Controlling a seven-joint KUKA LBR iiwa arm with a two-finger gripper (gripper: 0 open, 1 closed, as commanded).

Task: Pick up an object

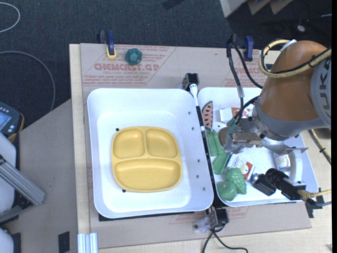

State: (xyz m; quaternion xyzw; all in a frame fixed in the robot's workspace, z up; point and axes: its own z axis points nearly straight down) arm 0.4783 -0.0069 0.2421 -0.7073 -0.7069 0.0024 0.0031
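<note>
The hand [234,139] is seen lowered into the right bin [310,175], its grip impossible to tell; green toys [230,183] are scattered just below and beside it.

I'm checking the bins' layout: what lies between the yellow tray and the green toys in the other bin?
In the camera view, between the yellow tray and the green toys lie bare white bin floor and the two bins' adjoining rims.

cardboard sheet [158,62] on bench: bore red print, roughly "CHEMCAST GP", small lines illegible | arm [322,88]: partial letters "UK"
</note>
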